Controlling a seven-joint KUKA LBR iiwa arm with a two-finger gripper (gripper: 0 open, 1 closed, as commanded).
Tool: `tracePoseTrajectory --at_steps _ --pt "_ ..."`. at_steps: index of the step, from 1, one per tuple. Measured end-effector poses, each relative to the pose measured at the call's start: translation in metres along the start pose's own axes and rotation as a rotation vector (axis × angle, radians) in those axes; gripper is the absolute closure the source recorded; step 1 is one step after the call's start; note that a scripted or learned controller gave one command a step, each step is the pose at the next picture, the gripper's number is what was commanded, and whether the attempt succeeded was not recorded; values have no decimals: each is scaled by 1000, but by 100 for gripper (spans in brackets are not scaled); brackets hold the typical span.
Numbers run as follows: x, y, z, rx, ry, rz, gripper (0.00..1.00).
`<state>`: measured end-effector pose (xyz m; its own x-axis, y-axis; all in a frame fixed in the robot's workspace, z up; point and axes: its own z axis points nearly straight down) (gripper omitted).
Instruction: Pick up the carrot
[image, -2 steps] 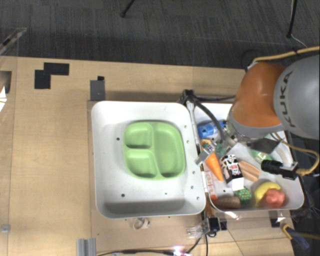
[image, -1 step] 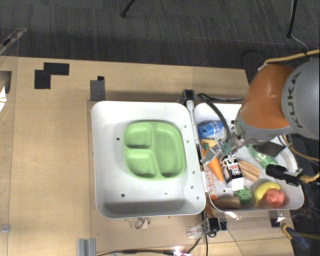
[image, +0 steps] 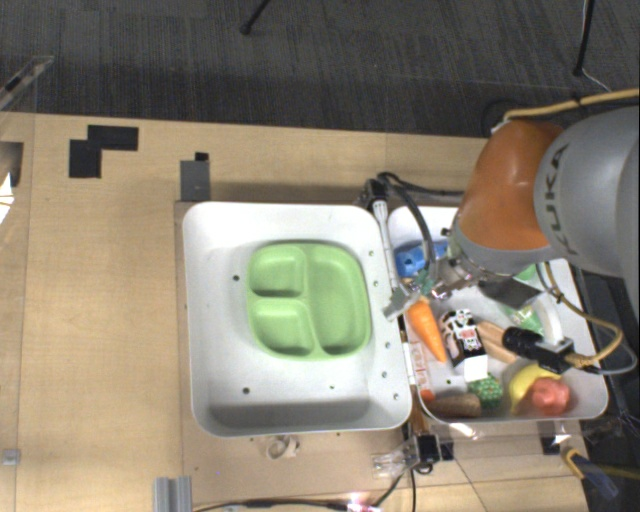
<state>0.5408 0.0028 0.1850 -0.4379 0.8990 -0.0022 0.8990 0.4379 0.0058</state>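
Carrot (image: 427, 331) lies slantwise at the left edge of the right bin (image: 590, 398), thick end up, tip pointing down and right. Just above it hangs the pincer (image: 437, 283), under the grey arm (image: 590, 190) with its orange band; whether it is wide or narrow I cannot tell. Right of the carrot lies a black-and-white packet (image: 462, 333), then a yellow and red fruit (image: 538, 390). In the left bin (image: 215, 400) sits a green divided tray (image: 305, 298).
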Motion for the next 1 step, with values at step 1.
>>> tracePoseTrajectory --at_steps 1 --pt "-20 -31 0 1 -1 104 0"
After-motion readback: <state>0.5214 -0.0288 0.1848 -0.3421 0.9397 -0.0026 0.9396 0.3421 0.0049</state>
